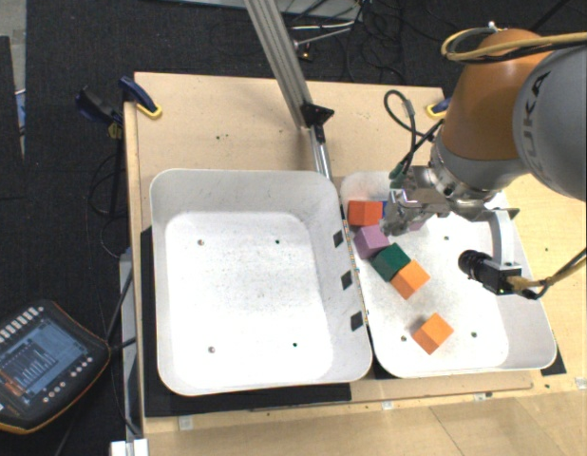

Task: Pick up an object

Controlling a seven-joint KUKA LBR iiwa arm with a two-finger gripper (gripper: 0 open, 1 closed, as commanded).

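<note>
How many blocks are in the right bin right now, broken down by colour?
Orange blocks: 3, namely one by the gripper, one beside the green, one alone nearer the front
Purple block: 1
Green block: 1
Total: 5, all in the right bin

The end effector point(402, 218) hides its own fingertips and part of the right bin point(483, 354).
</note>
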